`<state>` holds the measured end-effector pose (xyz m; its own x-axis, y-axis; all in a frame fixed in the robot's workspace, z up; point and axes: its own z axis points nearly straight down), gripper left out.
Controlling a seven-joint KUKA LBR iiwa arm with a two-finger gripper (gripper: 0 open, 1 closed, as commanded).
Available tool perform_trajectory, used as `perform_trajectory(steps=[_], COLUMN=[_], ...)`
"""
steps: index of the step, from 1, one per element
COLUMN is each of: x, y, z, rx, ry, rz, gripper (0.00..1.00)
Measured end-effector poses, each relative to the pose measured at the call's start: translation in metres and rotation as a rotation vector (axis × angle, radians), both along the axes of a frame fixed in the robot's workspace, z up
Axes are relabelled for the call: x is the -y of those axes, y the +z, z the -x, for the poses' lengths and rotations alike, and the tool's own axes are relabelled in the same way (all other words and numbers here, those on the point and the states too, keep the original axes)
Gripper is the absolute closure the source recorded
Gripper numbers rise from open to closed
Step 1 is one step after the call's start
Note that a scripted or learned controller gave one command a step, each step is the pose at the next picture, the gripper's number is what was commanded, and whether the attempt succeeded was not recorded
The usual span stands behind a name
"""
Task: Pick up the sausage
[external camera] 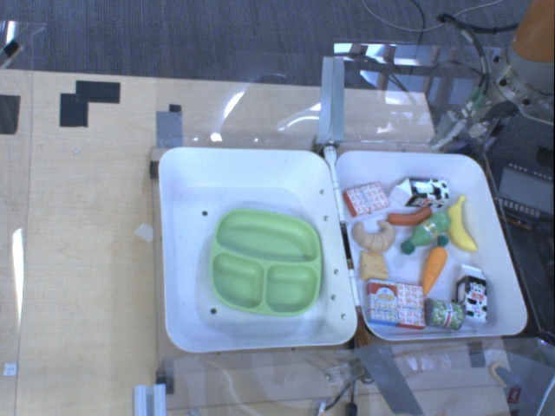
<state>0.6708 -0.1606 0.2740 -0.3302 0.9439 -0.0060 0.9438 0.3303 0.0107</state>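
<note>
sausage [409, 217] lies in the right bin [499, 232], upper middle, between croissant [374, 236] and banana [460, 224]. arm [531, 37] sits at upper right of the frame; gripper state: cannot tell.

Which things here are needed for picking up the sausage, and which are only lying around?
Needed:
sausage, in the right bin

Only lying around:
banana
carrot
croissant
green bottle
small can
milk carton
green tray in the left bin
</note>
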Motion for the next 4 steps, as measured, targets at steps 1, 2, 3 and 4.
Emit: perform_trajectory(steps=[1, 2, 3, 4], x=[-0.019, -0.012, 0.008, -0.032], y=[-0.089, -0.157, -0.167, -0.166], z=[0.051, 0.048, 0.02, 0.023], rx=[-0.005, 0.02, 0.033, 0.039], ry=[0.21, 0.399, -0.041, 0.013], rz=[0.001, 0.014, 0.002, 0.014], gripper=[0.0, 0.0, 0.0, 0.0])
